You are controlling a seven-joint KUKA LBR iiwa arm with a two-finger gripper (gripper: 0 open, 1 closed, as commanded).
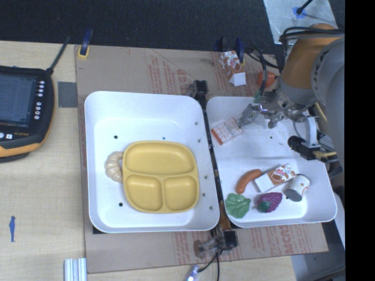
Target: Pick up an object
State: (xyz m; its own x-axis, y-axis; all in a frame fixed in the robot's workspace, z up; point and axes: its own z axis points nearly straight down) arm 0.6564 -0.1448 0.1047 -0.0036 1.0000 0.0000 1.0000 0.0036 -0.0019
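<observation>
The gripper hangs over the far end of the right bin, its two fingers spread apart with nothing between them. Just beside the jaws, on the side toward the left bin, an orange-and-white packet lies flat on the white floor, close but apart from the fingertips. Well nearer the camera than the jaws sits the rest of the pile: an orange sausage, a small red-and-white carton, a white cup tipped on its side, a purple grape bunch and a green leafy piece, all crowded along that bin's near edge. Across the divide from the jaws, a yellow sectioned plate fills the left bin, a tan ridged shell shape tucked at its outer side. Beyond the jaws, outside the bins, another small carton stands on the brown cardboard sheet. Far off, past the left bin, a control tablet rests on the pale wood bench, dark carpet behind.
</observation>
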